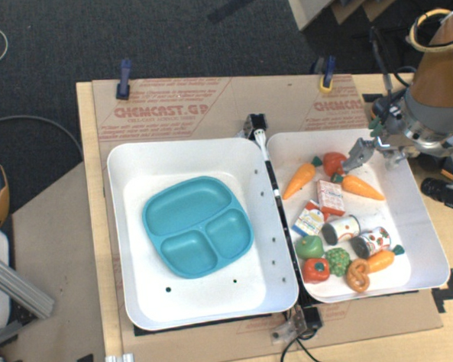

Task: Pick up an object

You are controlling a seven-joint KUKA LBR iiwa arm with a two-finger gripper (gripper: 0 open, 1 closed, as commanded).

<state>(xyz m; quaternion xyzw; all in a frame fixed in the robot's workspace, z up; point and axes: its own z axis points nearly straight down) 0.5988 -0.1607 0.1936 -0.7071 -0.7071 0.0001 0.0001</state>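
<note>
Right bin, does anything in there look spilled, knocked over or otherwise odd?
Nothing stands out. The toy food lies jumbled but all inside the right bin, and the blue tray sits flat in the left bin.

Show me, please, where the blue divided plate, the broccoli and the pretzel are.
blue divided plate (184, 211): camera view, large upper compartment.
broccoli (338, 261): camera view, green top.
pretzel (357, 275): camera view, its middle.

Red print reading "CHEMCAST" runs across the brown protective sheet (206, 101) covering the table, once above the left bin and again, partly cut off, above the right bin. Smaller lines of red print beneath each brand name are too fine to read. Labels on the small cartons (331, 198) and cans (343, 229) are illegible.
</note>
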